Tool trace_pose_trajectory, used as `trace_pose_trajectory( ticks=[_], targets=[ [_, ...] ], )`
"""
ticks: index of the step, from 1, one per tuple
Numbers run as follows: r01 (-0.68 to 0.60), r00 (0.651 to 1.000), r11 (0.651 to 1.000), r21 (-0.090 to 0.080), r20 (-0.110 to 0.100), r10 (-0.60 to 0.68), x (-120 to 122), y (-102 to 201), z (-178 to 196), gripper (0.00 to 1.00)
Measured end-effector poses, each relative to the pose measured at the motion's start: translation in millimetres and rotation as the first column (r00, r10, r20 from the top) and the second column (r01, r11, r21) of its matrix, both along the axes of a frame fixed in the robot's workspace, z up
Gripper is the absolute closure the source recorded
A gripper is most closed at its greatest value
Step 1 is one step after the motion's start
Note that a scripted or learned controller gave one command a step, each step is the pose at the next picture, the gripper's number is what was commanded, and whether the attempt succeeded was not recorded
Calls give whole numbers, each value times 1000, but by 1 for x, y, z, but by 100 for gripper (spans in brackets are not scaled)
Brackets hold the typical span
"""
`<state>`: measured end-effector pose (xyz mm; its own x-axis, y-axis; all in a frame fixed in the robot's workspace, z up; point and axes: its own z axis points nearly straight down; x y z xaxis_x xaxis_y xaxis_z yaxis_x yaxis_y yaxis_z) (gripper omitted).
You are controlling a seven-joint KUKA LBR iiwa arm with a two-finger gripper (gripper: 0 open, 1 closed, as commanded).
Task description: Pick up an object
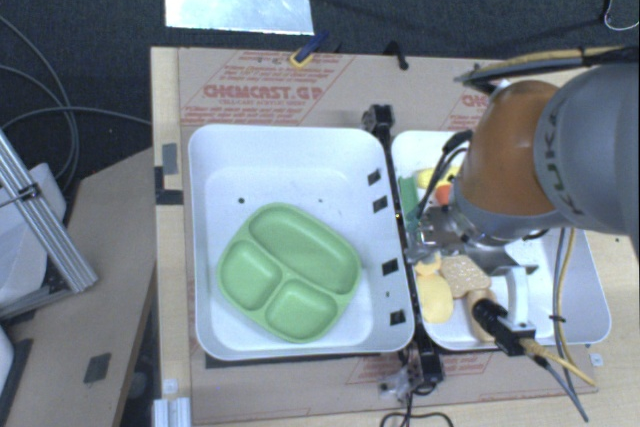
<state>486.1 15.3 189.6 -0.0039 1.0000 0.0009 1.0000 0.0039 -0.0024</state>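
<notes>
My gripper (432, 237) hangs low over the left part of the right bin (590, 315), under the grey arm with its orange band (510, 155). Just below it lie a pale yellow piece (433, 296) and a tan speckled cracker-like piece (462, 273). A green object (408, 194) and a small yellow one (426, 179) lie further back against the bin's left wall, partly hidden by the wrist. The arm covers much of this bin.
The left bin (230, 165) holds a green divided plate (288, 270) with three compartments. A divider with black clips (388, 215) runs between the bins. The bins rest on a cardboard sheet (260, 85).
</notes>
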Motion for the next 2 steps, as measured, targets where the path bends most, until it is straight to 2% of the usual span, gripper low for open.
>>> trace_pose_trajectory(
  ticks=[1, 2],
  targets=[
    [9, 1000, 1000, -5, 7, -9, 14, -79, 30, 100],
    [3, 1000, 1000, 0, 3, -3, 1, -77, 10, 100]
  ],
)
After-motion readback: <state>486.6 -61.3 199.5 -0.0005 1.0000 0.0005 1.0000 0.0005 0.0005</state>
